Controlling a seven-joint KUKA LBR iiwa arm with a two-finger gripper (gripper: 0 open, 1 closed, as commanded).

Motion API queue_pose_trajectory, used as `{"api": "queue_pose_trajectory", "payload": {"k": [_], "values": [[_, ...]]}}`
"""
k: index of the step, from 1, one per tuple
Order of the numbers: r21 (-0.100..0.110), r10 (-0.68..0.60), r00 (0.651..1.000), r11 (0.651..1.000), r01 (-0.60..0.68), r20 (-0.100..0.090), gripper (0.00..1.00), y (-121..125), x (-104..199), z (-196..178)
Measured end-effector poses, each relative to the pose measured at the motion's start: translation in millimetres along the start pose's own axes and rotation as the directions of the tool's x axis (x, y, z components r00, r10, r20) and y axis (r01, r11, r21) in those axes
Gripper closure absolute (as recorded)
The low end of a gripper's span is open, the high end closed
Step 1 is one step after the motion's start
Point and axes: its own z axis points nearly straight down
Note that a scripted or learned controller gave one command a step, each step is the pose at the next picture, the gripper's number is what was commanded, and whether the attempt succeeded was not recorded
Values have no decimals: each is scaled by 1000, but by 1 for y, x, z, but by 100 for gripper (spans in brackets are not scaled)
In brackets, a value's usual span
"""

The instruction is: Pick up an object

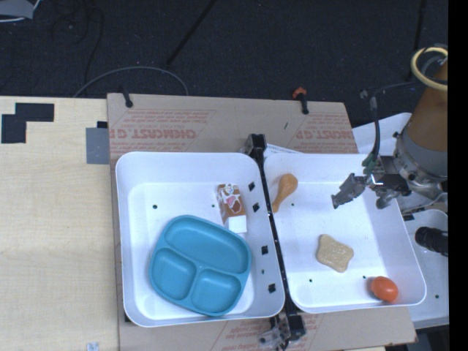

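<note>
Objects, largest to smallest: blue tray (199,265) fills near half of left bin (139,168), tilted. Toast (335,253) mid right bin (409,262). Drumstick (283,189) at right bin's far-left corner, by divider. Small packet (231,201) in left bin near right wall, just past tray. Orange ball (384,289) at right bin's near-right corner. Hand (363,192) above right bin's far-right part, released, grasping nothing.

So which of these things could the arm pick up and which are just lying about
Candidates to pick, right bin:
tan chicken drumstick toy
beige bread slice toy
orange-red round fruit

Also there, left bin:
blue divided plastic plate
small brown-and-white packet

The gripper hangs over the right bin.
</note>
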Motion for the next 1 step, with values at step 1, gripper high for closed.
{"api": "queue_pose_trajectory", "payload": {"k": [1], "values": [[6,0,1000,1000,0,-1,0,2,10,60]]}}
